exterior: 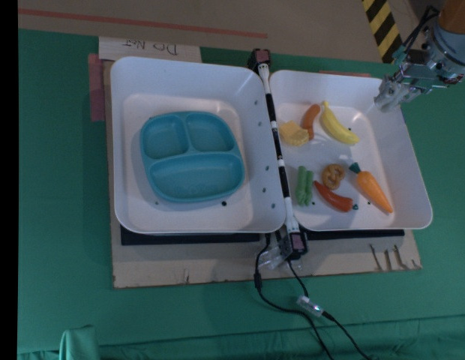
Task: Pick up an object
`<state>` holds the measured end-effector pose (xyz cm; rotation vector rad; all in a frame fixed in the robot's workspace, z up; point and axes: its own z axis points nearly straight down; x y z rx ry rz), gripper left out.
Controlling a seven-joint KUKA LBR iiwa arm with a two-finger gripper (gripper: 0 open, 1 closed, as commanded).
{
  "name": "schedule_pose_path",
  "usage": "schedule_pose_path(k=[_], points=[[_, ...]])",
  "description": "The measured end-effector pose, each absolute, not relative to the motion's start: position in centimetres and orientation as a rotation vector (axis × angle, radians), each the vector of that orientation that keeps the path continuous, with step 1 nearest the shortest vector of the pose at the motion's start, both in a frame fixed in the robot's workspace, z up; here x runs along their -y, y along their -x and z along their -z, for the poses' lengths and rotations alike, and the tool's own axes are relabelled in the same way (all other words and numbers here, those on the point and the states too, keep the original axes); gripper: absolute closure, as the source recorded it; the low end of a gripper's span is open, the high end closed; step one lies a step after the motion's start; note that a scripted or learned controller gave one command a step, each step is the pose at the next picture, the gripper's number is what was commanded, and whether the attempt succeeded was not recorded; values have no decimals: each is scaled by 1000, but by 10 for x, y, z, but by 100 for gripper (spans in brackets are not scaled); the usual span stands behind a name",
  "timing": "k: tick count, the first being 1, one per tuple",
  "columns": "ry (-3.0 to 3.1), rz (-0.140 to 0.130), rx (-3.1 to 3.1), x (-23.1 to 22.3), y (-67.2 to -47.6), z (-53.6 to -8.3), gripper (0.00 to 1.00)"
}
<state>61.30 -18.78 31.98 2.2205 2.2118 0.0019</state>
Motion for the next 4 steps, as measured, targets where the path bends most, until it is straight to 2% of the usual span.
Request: schedule_pose_path(k=[1, 2, 3, 4], points=[[-2219, -4, -2212, 187, -638, -331, 100], [-2223, -2, -2214, 187, -579, -342, 100], [-2223, -1, -2213, 188, -553, -312, 100], [-2221, -4, -2212, 187, -535, -338, 100]])
